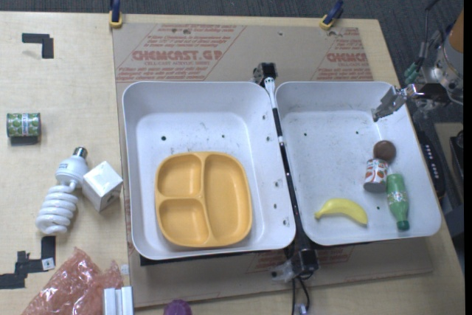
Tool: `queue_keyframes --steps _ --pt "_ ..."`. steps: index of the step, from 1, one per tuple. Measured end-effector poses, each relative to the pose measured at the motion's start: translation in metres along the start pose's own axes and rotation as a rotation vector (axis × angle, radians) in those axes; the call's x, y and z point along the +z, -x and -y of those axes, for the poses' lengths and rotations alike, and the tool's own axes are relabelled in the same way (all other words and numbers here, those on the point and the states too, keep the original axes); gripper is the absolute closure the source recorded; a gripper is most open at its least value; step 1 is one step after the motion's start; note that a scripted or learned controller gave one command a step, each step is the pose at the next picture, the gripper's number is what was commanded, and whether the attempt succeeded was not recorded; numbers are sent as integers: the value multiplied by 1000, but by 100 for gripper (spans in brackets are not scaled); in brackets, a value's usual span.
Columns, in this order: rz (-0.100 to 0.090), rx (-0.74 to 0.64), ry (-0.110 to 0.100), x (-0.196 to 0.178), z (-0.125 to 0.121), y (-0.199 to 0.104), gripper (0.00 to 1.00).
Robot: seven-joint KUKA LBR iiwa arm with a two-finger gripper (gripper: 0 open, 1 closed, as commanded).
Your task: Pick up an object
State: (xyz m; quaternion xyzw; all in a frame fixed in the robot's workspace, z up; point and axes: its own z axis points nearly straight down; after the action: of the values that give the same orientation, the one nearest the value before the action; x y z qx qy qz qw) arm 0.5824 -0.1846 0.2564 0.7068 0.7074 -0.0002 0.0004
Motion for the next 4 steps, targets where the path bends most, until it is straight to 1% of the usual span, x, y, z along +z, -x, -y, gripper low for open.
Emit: queue_keyframes --steps 1,2,3,4 --pt "1 -2 1 96 -77 38 0" --pt "-9 -6 -2 164 -78 32 0" --pt "0 -1 -1 164 -73 -21 0" --pt "0 3 0 164 -8 -39 0"
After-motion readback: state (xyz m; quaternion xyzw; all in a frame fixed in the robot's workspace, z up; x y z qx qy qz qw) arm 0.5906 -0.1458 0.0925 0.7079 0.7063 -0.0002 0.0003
